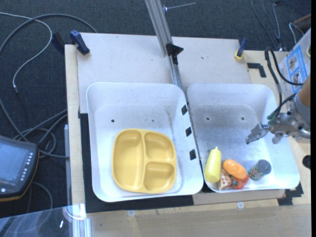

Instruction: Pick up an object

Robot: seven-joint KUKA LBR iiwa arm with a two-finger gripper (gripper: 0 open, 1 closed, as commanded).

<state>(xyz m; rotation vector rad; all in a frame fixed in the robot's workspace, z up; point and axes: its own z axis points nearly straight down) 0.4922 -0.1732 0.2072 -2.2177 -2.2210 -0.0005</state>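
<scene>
— Objects for picking: where do they lie?

— They cluster along the near edge of the right bin (232,95). A yellow bottle (213,165) stands nearest the divider, tilted slightly. Just beside it to the right lies an orange toy (234,168), and touching that, lower down, a small piece in red and white (227,182). Further right sits a small dark jar (259,170) with a greyish top.

— And the gripper?

— The gripper (263,134) reaches in over the right bin's right wall, above the jar and apart from all four items. Its two fingers are spread, one pointing toward the bin's middle, the other nearer the wall. Nothing sits between them.

— What about the other bin?

— The left bin (131,95) holds a yellow tray (144,160) with three compartments, lying flat toward its near side. Beyond the bins, a blue clamp (79,42) and a yellow-tipped clamp (240,50) grip the board's (128,58) far corners, and a metal pole (157,14) rises from the middle.
</scene>
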